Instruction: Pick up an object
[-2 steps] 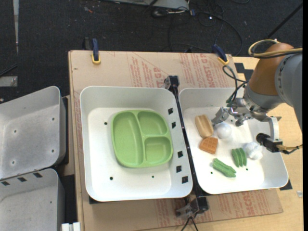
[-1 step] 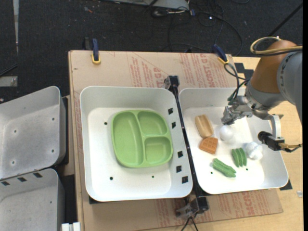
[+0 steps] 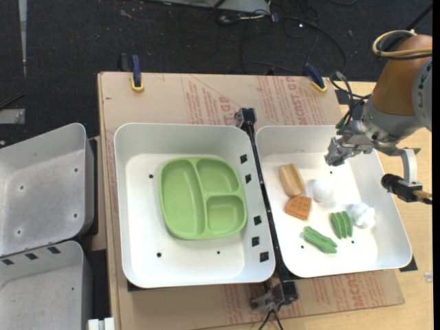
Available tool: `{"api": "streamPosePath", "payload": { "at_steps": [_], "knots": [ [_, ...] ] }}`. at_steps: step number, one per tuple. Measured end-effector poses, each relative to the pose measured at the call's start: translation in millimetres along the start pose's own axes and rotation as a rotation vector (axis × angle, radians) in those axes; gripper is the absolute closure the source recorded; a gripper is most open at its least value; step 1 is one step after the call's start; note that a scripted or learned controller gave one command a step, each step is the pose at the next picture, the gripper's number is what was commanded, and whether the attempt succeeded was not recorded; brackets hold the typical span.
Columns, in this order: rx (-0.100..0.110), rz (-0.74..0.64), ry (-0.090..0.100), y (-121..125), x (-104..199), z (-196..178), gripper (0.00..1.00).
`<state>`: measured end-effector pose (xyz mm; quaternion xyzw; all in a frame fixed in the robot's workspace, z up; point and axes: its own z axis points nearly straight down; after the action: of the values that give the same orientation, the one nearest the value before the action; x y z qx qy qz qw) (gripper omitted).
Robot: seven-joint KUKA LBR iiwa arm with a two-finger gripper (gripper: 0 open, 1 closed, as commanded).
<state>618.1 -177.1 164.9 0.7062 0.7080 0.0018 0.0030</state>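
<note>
The gripper (image 3: pixel 335 158) hangs over the far part of the right bin (image 3: pixel 392 256), up and to the right of the bread roll (image 3: pixel 291 179), near the bin's back wall. Whether its fingers are apart or together cannot be told from this view; nothing can be seen between them. The grey arm with its orange band (image 3: pixel 402 74) comes in from the right above it.

Taking the bread roll as landmark: it is a tan oblong piece lying in the left part of the right bin. Just below it, almost touching, lies a small orange waffle-like square (image 3: pixel 298 207). To the roll's right, close by, sits a white round object (image 3: pixel 321 190). Farther right and lower is a second white lump (image 3: pixel 361 215), with a green ribbed toy vegetable (image 3: pixel 341 224) just beside it on its left. Below the roll and to the right, near the bin's front, lies another green pod-shaped piece (image 3: pixel 320 240).

Left of the roll, across the black divider (image 3: pixel 260 191) between the bins, the left bin (image 3: pixel 134 256) holds a light green compartment tray (image 3: pixel 203 197) with three sections, lying flat near its middle
</note>
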Motion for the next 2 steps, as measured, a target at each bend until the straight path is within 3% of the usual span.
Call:
{"api": "streamPosePath", "payload": {
  "at_steps": [2],
  "knots": [
    [-0.001,-0.001,-0.001,-1.5,8.7,-109.4,1.00]
  ]
}}
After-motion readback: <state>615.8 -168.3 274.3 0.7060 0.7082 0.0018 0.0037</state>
